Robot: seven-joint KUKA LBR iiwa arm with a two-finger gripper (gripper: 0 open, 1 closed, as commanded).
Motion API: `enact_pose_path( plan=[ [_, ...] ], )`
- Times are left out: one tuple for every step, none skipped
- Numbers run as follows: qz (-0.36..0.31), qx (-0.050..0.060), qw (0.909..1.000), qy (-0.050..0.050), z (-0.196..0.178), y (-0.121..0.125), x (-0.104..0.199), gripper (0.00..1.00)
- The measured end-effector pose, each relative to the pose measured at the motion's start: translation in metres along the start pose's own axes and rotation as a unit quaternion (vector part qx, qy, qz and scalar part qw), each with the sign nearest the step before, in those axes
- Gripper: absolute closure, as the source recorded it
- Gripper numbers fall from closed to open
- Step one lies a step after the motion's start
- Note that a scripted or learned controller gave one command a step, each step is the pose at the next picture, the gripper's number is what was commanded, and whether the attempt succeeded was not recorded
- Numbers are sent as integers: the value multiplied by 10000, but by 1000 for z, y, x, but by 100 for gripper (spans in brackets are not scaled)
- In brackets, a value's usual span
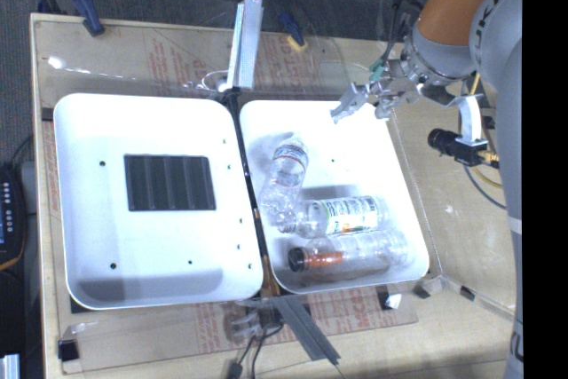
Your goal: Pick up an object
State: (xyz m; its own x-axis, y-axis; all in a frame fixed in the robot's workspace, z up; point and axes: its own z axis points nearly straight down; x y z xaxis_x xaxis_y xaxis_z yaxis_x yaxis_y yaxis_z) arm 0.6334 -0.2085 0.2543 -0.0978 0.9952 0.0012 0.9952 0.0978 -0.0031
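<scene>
Bottles fill my right bin (404, 182): one clear bottle (282, 182) lies tilted toward the divider, a labelled bottle (342, 215) rests crosswise beside it, and a brown-capped bottle (351, 255) lies along the near wall. To their left, the left bin (80, 182) shows a dark grate (169, 183). Over the right bin's far right corner I see the gripper (359, 102), its fingers spread with nothing between them.

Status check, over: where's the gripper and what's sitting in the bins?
Gripper over right bin's far right corner, nothing between fingers. Three clear bottles clustered at bin's near side, untouched. Left bin holds dark ribbed panel. Path clear.
</scene>
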Motion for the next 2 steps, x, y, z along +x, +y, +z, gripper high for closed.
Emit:
enact_pose_path(
  plan=[
    [-373, 13, 9993, -3, 124, -19, 44, 0],
    [-399, 2, 9992, -5, 163, -37, 54, 0]
  ],
)
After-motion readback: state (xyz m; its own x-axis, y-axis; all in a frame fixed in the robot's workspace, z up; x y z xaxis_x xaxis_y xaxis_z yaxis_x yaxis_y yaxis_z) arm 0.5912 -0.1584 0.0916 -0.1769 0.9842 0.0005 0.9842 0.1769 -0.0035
